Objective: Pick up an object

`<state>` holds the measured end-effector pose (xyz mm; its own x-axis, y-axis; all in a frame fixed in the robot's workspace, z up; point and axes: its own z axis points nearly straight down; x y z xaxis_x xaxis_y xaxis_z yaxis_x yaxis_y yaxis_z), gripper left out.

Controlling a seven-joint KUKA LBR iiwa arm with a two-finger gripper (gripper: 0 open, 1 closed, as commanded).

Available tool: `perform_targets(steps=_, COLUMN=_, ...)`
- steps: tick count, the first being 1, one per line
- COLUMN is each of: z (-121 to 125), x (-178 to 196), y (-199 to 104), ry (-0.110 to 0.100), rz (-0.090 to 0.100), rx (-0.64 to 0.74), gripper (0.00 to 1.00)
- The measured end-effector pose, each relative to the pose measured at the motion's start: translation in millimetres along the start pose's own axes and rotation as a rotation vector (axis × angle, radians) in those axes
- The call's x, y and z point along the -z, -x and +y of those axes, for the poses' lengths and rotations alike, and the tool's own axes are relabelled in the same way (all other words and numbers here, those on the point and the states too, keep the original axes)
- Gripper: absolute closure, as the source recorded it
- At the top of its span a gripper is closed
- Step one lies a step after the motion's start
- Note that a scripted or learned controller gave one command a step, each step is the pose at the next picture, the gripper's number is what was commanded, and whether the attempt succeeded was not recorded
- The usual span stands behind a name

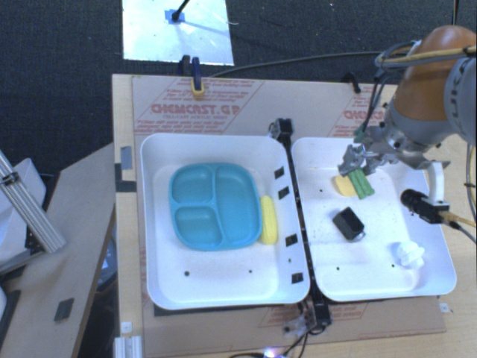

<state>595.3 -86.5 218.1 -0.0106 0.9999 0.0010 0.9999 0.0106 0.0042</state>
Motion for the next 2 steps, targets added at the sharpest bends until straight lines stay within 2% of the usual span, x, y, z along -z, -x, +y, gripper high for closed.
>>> perform_targets(steps=1, z=11.6, x=11.4, y=-48.9, ry=-0.001, rz=0.0, rx=-0.002, gripper=1.0)
perform_targets(steps=2, z=33.1, x=5.9, y=-104.0, ry=-0.001, rz=0.001, rx=0.0, gripper=1.0)
